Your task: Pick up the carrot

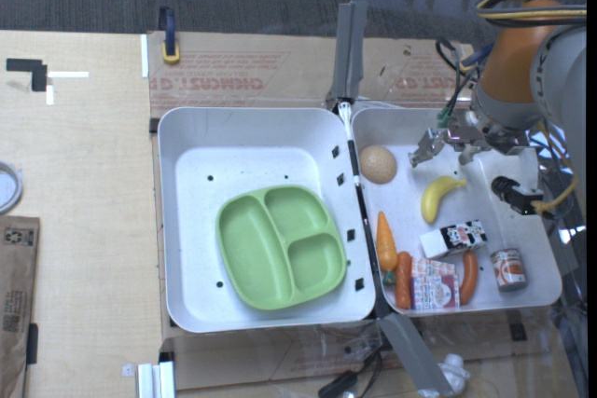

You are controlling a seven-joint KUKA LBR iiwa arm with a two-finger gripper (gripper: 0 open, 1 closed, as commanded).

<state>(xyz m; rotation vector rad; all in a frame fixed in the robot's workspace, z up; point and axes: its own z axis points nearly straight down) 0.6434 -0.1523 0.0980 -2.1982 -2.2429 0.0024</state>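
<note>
Overhead, arm (536,61) cut off at right edge, gripper (446,147) over right bin (541,242) above banana (438,196), fingers spread, nothing between them. Left bin (182,200) holds green plate (282,245). Carrot (385,240) lies along right bin's left wall, lower end touching a carton (434,284).

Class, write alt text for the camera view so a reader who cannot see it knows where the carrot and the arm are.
A carrot lies against the left wall of the right bin, untouched, while the arm's pincer hovers near the bin's far end above a banana. The left bin holds a green divided plate.
</note>
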